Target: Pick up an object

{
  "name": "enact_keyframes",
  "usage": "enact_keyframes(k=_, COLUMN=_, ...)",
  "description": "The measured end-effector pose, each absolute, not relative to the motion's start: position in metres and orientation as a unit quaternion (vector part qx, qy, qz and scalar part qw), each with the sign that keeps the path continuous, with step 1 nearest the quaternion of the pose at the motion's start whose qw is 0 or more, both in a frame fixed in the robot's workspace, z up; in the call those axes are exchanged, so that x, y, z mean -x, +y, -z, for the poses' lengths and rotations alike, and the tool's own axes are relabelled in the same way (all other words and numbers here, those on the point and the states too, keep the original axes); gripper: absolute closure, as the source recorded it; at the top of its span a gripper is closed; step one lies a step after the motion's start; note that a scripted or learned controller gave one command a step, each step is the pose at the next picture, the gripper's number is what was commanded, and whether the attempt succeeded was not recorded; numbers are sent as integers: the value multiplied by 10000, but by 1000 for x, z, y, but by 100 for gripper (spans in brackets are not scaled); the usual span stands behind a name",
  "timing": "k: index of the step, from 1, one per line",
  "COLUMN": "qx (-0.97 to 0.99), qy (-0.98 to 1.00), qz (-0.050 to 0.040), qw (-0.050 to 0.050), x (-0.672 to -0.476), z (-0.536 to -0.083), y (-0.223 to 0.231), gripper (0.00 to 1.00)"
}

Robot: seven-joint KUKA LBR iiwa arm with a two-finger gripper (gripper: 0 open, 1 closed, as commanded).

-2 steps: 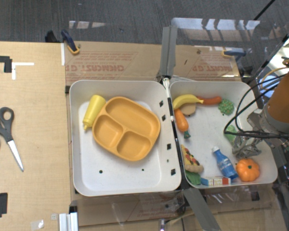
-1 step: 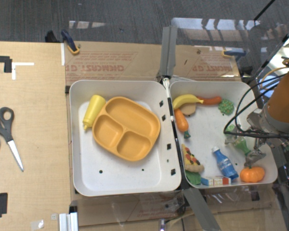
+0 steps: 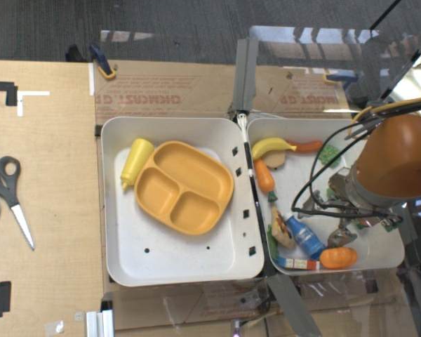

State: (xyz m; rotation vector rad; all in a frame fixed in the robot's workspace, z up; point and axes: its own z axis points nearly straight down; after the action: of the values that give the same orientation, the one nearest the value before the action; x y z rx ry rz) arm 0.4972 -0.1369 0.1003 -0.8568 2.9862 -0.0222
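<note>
1. The claw (image 3: 351,225) hangs low over the right bin (image 3: 393,258), under the arm's orange band (image 3: 396,156) and a tangle of black cables (image 3: 316,181). Dark hardware and wiring crowd the tip, so I cannot tell how it is set, and nothing can be seen caught in it.

2. The nearest candidate is the orange fruit-like toy (image 3: 338,257), just beside the claw at about 7 o'clock, close to the bin's near wall. Its long axis runs roughly 3 to 9 o'clock.

3. Next out, at about 9 o'clock from the claw, lies the blue bottle (image 3: 305,237), its long axis slanting from 10 to 4 o'clock. A flat red-and-white item (image 3: 295,263) lies below it along the near wall.

4. Farther off, towards 10 and 11 o'clock, sit a small carrot (image 3: 264,177) and a banana (image 3: 272,147) near the bin's far left corner — well apart from the claw.

5. The left bin (image 3: 126,258) holds a yellow divided tray (image 3: 182,187) with a yellow bottle (image 3: 135,161) touching its 10 o'clock edge; scissors (image 3: 10,195) lie on the counter (image 3: 42,258) at far left.

6. Judgement: the coming grasp most likely turns on the orange toy — a short drop towards 7 o'clock, closing across its short axis, with the bin wall the hazard.
</note>
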Motion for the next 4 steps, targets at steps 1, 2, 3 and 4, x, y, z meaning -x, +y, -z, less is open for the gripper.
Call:
enact_keyframes(k=1, qx=2225, qy=9749, qz=43, qw=99, x=-507, z=-96, y=-104, gripper=0)
enact_keyframes(k=2, qx=1440, qy=9894, qz=58, qw=183, x=-497, z=-100, y=-124, gripper=0)
enact_keyframes(k=3, qx=1731, qy=9848, qz=59, qw=152, x=-500, z=-99, y=-107, gripper=0)
enact_keyframes(k=4, qx=1176, qy=9929, qz=50, qw=177, x=-497, z=-99, y=-113, gripper=0)
